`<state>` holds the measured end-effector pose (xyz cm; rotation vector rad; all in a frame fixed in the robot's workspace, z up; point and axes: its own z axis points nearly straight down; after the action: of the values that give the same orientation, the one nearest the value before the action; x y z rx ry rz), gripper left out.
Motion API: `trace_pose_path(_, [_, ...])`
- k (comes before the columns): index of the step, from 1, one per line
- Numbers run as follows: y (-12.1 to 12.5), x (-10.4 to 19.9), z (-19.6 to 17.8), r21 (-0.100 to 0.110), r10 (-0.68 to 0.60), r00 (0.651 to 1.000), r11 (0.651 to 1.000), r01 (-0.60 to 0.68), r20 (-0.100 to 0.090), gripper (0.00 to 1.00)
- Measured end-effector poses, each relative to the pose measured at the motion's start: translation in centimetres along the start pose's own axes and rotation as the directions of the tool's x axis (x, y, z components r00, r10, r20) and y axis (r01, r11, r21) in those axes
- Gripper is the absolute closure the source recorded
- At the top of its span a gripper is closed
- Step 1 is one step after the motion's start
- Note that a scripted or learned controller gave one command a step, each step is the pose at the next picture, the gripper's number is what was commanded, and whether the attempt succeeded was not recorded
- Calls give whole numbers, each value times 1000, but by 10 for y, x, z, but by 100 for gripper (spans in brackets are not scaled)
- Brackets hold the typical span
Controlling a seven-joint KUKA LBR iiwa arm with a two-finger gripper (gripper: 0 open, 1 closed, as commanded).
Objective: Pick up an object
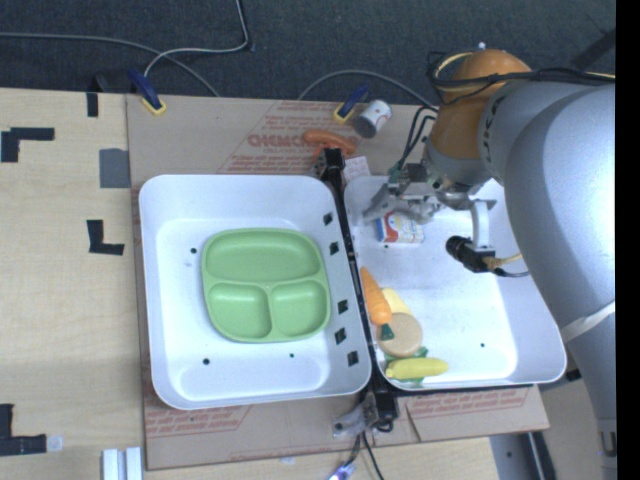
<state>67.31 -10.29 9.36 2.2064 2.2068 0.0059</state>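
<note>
My gripper hangs over the back left part of the right bin, under the orange band of the arm. Just below it, on the bin floor, lies a small white carton with red and blue print. Whether the gripper touches the carton is unclear. Along the bin's left wall lie an orange carrot, a pale yellow piece, a tan round item and a yellow banana-like toy.
The left bin holds a green divided plate. A black divider with clips runs between the bins. Behind the bins, an orange item and a grey cylinder rest on the cardboard. The arm's bulk covers the right side.
</note>
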Motion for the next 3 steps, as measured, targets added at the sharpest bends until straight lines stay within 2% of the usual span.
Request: trace_pose_path(3, [0,2,1,1,-2,1000,1000,2,-3,0])
